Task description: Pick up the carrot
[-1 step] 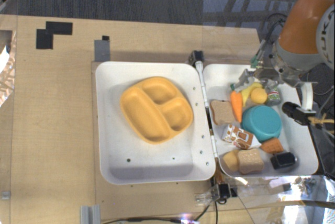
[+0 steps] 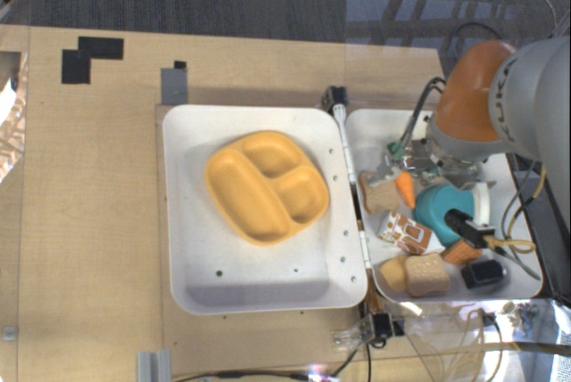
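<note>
Pale wood-grain table [image 2: 89,220], matte. Two shallow white plastic bins, rounded corners. Left bin [image 2: 192,282]: one glossy yellow-orange divided plate [image 2: 266,186], three rounded compartments, nothing in them. Right bin [image 2: 368,132]: cluttered. Small orange carrot [image 2: 406,187], smooth and tapered, lies just under the tool [image 2: 412,164]; whether the tool is released or clenched, cannot tell. Beside the carrot a tan bread slice [image 2: 378,194]; below, a waffle-patterned piece [image 2: 405,233], teal rounded cup [image 2: 441,209], tan block [image 2: 426,274], black object [image 2: 482,272].
</note>
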You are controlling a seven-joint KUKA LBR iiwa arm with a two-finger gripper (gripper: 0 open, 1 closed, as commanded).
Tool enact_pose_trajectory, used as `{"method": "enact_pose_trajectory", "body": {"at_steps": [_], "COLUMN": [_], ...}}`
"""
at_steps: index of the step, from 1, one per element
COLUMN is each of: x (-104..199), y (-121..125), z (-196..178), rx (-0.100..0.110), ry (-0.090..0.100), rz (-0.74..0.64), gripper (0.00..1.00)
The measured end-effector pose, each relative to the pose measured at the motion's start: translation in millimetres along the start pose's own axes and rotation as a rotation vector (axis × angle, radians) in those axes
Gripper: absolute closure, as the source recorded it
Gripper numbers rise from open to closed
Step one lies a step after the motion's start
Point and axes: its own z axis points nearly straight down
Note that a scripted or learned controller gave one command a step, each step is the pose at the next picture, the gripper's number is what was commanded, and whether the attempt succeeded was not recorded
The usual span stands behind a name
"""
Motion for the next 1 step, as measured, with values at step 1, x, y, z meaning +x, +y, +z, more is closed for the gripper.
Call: {"method": "enact_pose_trajectory", "body": {"at_steps": [1], "x": [2.4], "y": [3.0], "z": [-12.6], "rx": [-0.006], "ry": [0.004], "rz": [0.000], "gripper": [1.00]}}
